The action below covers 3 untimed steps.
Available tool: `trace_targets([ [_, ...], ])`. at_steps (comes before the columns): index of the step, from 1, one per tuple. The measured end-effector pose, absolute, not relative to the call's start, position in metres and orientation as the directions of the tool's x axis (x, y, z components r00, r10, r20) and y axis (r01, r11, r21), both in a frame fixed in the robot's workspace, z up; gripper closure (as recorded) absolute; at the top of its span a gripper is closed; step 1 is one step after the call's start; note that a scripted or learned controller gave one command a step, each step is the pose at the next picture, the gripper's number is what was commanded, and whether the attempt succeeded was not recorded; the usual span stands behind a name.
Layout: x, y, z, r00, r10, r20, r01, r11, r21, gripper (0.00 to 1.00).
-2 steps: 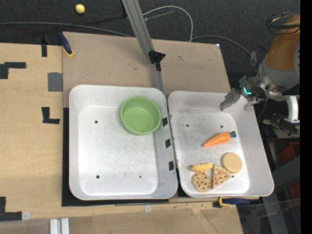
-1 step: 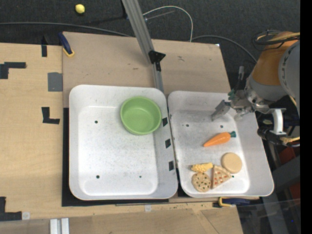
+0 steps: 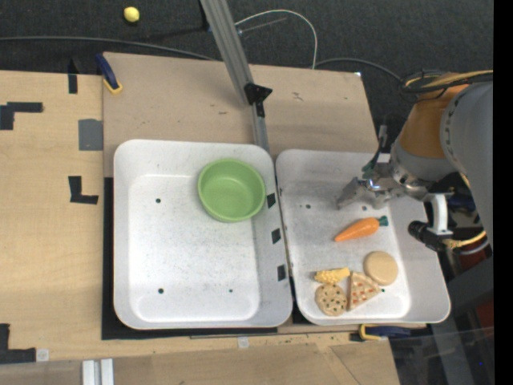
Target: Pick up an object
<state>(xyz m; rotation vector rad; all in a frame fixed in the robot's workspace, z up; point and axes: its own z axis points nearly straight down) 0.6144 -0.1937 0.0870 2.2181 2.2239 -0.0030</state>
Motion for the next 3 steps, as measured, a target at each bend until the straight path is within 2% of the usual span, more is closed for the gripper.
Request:
trace_targets([
  [1,0.614,-0.193,0.098,-0.003,1.000,-0.001,1.000,0.003,-0.003,1.00],
  [3,0.617,-0.197,0.184,-0.001,1.000,-0.001,1.000,0.001,0.003,1.00],
])
